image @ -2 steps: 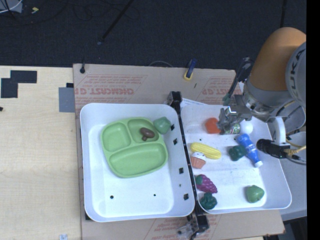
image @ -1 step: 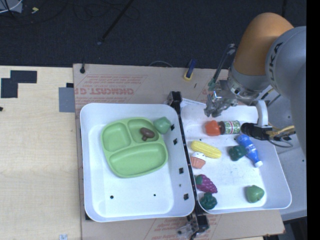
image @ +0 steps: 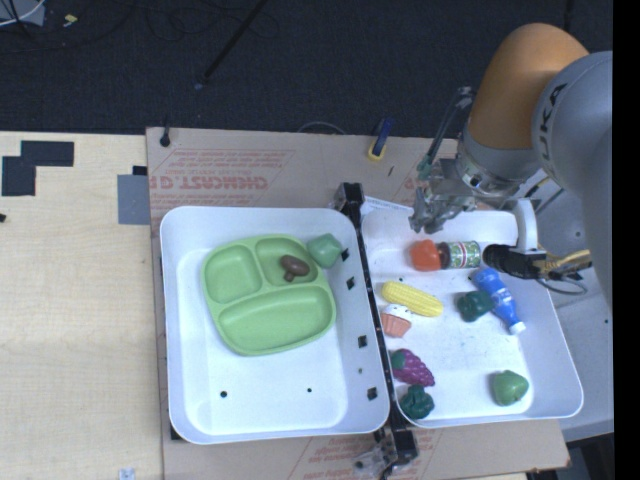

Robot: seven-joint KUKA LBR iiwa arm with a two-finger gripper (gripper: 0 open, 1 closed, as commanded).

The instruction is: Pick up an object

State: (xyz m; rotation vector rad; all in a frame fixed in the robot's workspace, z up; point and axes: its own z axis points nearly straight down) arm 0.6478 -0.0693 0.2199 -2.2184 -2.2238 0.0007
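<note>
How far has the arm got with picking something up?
Nothing looks lifted yet. The gripper hangs over the right bin, just above the small bottle with the orange cap, which lies on the bin floor. Closing on something and raising it remain.

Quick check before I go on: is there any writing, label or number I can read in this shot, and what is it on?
Red print on the cardboard sheet behind the bins: large letters, seen upside down and blurred, too unclear to quote.
More red print on the cardboard's front edge: too small to read.
Label on the small bottle with the orange cap: blurred, unreadable.
No other text visible.
</note>
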